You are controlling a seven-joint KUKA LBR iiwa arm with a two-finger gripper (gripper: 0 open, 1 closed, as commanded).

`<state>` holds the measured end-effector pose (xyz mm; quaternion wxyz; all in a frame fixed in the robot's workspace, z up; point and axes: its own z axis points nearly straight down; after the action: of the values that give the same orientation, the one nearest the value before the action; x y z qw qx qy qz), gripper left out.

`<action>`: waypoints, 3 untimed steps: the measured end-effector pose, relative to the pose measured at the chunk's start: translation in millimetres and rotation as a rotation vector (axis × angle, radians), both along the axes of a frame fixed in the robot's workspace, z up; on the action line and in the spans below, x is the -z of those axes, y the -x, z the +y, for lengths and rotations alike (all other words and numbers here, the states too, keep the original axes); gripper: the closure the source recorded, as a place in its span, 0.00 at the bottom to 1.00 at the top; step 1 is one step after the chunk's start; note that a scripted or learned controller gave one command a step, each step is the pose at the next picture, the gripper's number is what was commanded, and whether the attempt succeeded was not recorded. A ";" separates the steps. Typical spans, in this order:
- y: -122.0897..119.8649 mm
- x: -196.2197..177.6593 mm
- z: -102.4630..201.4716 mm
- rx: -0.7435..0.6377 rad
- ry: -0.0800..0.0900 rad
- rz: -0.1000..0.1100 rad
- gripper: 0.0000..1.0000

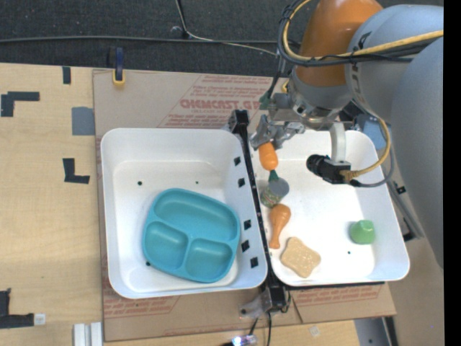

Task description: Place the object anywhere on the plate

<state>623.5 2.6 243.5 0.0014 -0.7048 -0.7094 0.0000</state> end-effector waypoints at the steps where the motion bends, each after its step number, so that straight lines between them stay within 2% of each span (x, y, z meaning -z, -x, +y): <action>1: 20.4 3.8 56.1 0.000 0.001 0.001 1.00; 3: 45.6 5.4 156.2 0.000 0.001 0.000 1.00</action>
<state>577.9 158.9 238.2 0.0010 -0.7048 -0.7094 0.0005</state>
